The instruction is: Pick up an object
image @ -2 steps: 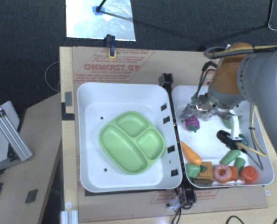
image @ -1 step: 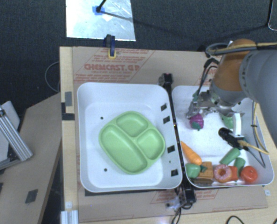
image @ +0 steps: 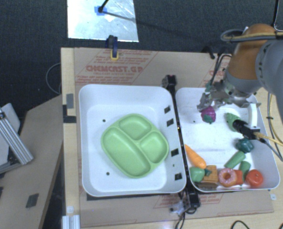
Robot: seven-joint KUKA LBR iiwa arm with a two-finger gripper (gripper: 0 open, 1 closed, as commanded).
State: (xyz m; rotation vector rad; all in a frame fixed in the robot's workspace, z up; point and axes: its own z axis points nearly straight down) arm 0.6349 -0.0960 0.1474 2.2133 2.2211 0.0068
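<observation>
So your gripper [image: 209, 105] is sitting over the upper part of the right bin [image: 272, 163], and right under the fingertips there's a small purple and green object [image: 208, 114], looks like a toy veggie. It seems to be pinched between the fingers rather than lying on the bin floor, since it sits tight up against the tips with white floor showing around it, but from this slanted view you can't really tell whether it's lifted clear or just touched. I'd call that a grasp in progress, not a confirmed pick. Moving outward, the rest of the toys are piled along the lower edge and right side of that bin: an orange carrot [image: 195, 156], a donut [image: 227, 176], a red tomato [image: 254, 177], some green pieces near them. My guess is the purple one was chosen because it stands well apart from that pile, so there's room for the fingers. The left bin [image: 91, 128] holds a green divided plate [image: 134, 145], well away from the arm, probably where stuff ends up
</observation>
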